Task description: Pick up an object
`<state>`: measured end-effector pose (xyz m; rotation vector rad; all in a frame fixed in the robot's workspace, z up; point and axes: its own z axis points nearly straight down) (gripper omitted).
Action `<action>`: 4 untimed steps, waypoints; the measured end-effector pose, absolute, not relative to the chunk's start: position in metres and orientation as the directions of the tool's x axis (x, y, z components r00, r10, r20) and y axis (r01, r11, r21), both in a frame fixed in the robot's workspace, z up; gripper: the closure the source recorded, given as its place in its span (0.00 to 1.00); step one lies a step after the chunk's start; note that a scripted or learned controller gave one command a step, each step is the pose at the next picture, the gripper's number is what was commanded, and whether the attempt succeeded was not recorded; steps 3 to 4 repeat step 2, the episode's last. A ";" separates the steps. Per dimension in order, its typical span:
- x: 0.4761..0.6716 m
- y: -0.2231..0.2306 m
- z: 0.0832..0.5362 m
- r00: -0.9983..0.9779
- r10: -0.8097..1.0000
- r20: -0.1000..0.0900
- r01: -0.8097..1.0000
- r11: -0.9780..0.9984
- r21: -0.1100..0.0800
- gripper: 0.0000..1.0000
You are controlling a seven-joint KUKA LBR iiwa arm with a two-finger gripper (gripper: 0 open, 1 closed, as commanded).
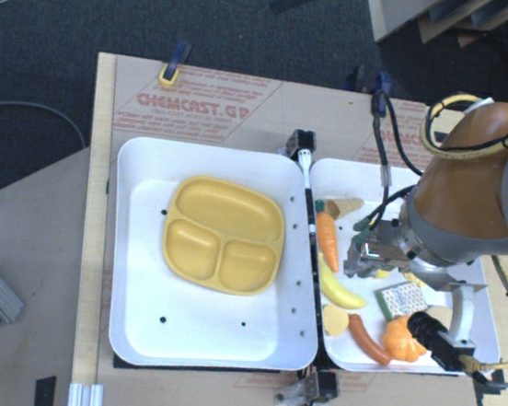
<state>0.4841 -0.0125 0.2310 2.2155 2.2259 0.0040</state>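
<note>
Camera view is showing the tool [365,255] hanging over the right bin [332,172], just beside a carrot [327,240] and a banana [339,291]; I cannot tell its state. A yellow tray [224,234] is lying in the left bin [136,256].

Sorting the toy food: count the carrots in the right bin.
1. The carrot lies along the right bin's left wall, above the banana. The arm may hide others.

You're seeing bright, even overhead light and soft shadows. Mild glare whitens the bins [130,228]. Focus is slightly soft throughout.
</note>
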 end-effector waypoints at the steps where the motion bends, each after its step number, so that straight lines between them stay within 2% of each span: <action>1: 0.485 -0.008 0.234 -0.002 1.000 0.000 1.000 0.002 0.002 1.00; 2: 0.478 0.001 0.224 -0.001 1.000 0.001 1.000 0.001 -0.004 1.00; 4: 0.478 0.001 0.224 -0.001 1.000 0.001 1.000 0.001 -0.004 1.00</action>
